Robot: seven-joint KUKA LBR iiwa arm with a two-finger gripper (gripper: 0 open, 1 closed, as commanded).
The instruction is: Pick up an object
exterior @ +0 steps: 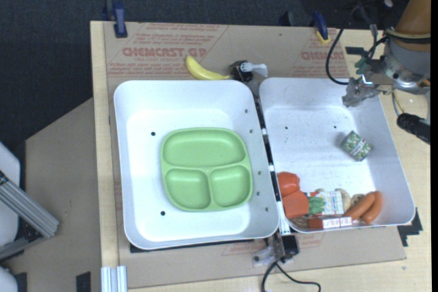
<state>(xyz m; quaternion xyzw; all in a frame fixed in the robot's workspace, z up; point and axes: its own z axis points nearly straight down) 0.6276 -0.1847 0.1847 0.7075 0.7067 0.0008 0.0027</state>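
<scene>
My end effector point(357, 90) is over the right bin's point(393, 147) far right corner, can't tell its opening. Nearest pick is the small green packet point(356, 146) by the right wall; I'd drop straight down, centered.

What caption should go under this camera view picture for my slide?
Robot pincer hovers over the right bin's far corner; green tray sits in the left bin.

Red "CHEMCAST GP" print, repeated, on brown bench sheet point(171, 44)
</scene>
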